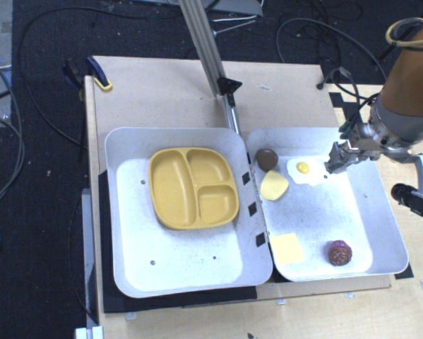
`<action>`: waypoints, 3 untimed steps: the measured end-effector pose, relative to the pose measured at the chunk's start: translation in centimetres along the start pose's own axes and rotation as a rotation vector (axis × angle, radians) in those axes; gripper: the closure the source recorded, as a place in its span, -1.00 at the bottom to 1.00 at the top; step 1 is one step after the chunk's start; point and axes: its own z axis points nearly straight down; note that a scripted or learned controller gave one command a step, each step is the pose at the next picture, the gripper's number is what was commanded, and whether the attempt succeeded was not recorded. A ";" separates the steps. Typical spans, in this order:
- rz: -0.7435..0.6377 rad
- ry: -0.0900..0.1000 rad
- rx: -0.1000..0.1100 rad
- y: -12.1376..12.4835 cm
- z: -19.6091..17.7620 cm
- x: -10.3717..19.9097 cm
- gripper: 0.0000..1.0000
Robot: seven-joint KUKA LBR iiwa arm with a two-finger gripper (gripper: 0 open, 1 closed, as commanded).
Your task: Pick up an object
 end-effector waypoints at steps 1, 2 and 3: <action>-0.005 0.003 0.006 0.7 0.1 6.2 1.00; -0.005 0.004 0.008 -0.1 0.3 12.4 1.00; -0.005 0.004 0.009 0.1 1.2 18.7 1.00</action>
